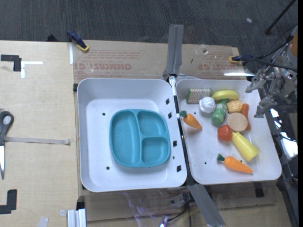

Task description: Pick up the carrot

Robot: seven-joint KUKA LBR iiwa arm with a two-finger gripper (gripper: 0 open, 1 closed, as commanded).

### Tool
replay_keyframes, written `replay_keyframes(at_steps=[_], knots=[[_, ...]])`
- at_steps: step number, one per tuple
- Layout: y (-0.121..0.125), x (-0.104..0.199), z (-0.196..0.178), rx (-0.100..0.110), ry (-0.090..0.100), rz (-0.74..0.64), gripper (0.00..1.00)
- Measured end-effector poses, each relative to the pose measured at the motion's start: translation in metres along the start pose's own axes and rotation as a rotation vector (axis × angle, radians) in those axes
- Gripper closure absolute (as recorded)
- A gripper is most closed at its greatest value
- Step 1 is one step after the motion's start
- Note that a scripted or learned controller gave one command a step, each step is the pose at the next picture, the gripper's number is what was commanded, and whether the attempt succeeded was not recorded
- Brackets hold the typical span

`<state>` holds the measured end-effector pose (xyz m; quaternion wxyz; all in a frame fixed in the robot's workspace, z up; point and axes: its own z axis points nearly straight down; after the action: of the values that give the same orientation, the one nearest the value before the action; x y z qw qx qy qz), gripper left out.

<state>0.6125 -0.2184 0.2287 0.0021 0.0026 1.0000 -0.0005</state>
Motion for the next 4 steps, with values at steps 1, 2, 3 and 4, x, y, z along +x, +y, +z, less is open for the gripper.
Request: replay_keyframes(at_steps=[1,2,3,4], knots=[[0.038,0.068,0.062,0.000,0.001,-0.134,0.00],[0.066,0.118,0.135,-0.001,0.001,-0.458,0.00],[0.106,0.124,0.135,0.000,0.000,-0.528,0.00],[0.203,0.039,0.035,-0.002,-0.004,-0.415,0.00]])
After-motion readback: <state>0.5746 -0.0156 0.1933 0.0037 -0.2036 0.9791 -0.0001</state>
